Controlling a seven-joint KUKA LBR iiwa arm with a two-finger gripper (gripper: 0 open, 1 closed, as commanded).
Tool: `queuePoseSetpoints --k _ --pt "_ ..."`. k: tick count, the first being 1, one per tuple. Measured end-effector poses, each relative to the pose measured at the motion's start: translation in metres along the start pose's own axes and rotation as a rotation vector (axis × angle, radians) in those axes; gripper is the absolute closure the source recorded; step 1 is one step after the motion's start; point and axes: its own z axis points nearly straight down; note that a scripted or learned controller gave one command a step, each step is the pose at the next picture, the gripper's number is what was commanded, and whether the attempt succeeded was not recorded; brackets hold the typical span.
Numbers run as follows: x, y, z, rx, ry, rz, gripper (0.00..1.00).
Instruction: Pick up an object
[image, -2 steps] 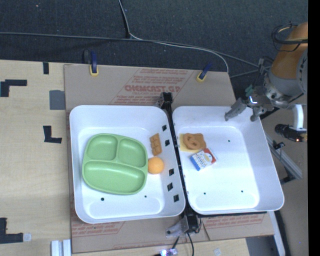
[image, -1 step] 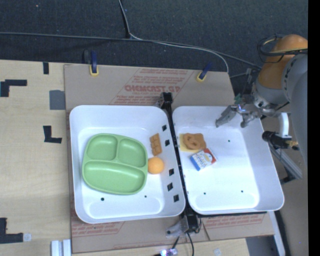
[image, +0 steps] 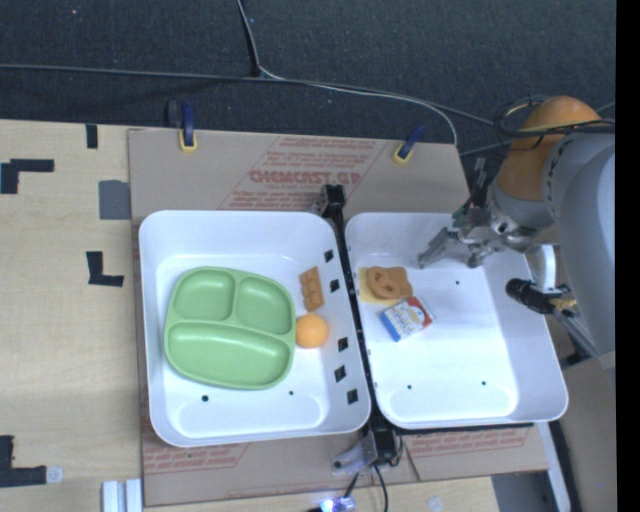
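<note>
The gripper (image: 448, 250) hung open and empty above the right bin (image: 500, 370). The carton (image: 405, 319) beside the cookie (image: 385, 284) looked light and stiff; squeezing its flat sides seemed best.

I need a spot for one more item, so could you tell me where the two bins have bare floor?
Right white bin: the near half, below the blue-and-white packet, is bare. Left white bin: a strip along the near wall, under the green divided plastic tray. It is crowded by the divider, around the orange ball and tan toast-shaped toy.
</note>
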Motion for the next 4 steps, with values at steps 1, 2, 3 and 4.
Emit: queuePoseSetpoints --k 1,2,3,4 --pt "0.000 0.002 -0.014 -0.003 -0.003 -0.002 1.00" --pt "0.000 -0.004 -0.060 -0.002 0.002 0.002 1.00" --pt "0.005 0.002 -0.122 -0.004 0.002 0.000 1.00" --pt "0.002 0.004 -0.166 -0.004 0.002 0.000 1.00"
